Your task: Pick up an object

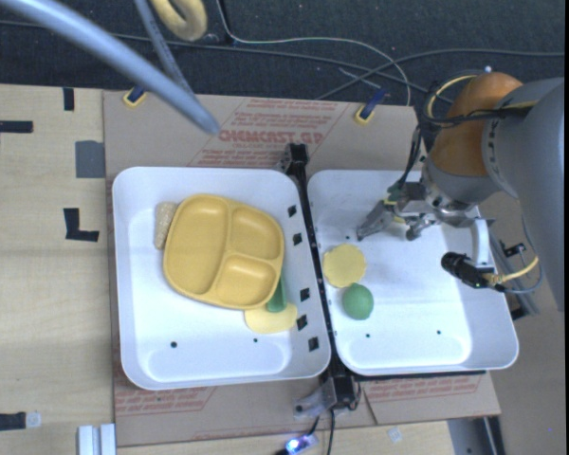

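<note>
Though the gripper (384, 218) hangs open and empty, the green ball (357, 301) at its six o'clock looks light, smooth, best pinched across its middle.

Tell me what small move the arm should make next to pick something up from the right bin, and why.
Probably shift the gripper a little toward the yellow disc and lower it. The gripper sits above bare floor of the right bin, holding nothing, and the disc lies just beyond it, with the green ball close beside.
</note>
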You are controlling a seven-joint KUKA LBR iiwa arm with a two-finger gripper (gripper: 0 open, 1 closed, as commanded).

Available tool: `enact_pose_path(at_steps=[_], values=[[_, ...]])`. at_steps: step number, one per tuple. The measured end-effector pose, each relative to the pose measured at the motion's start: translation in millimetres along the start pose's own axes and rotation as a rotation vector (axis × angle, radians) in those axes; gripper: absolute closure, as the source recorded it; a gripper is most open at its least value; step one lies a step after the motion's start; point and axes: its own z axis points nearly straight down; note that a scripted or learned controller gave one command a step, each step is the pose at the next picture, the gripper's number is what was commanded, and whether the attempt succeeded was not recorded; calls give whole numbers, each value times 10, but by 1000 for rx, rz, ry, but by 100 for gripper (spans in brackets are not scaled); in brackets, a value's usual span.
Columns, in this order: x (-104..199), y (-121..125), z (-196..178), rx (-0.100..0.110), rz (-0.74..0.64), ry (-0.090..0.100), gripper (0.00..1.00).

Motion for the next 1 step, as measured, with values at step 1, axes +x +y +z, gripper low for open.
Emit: enact_pose_path(at_steps=[1], values=[[10, 10, -128, -3, -2, 0, 100]])
